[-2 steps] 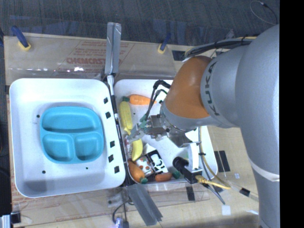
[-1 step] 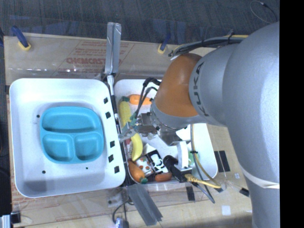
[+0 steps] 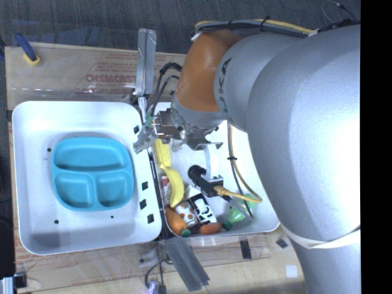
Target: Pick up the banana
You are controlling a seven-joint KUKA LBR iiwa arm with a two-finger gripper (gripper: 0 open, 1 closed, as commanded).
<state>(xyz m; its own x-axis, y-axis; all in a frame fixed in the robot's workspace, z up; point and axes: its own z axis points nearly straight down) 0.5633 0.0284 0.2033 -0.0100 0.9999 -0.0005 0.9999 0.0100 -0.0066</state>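
Note:
The banana is yellow and curved, lying lengthwise near the left wall of the right bin. My gripper hangs over the far left corner of that bin, a little beyond the banana's upper end. A second, paler yellow piece lies directly below the gripper, between it and the banana. Nothing shows as lifted. The bulky grey arm and its orange band hide the right half of the bin.
The left bin holds a blue divided plate. At the near end of the right bin lie an orange fruit, a black-and-white item, a reddish piece and a green object.

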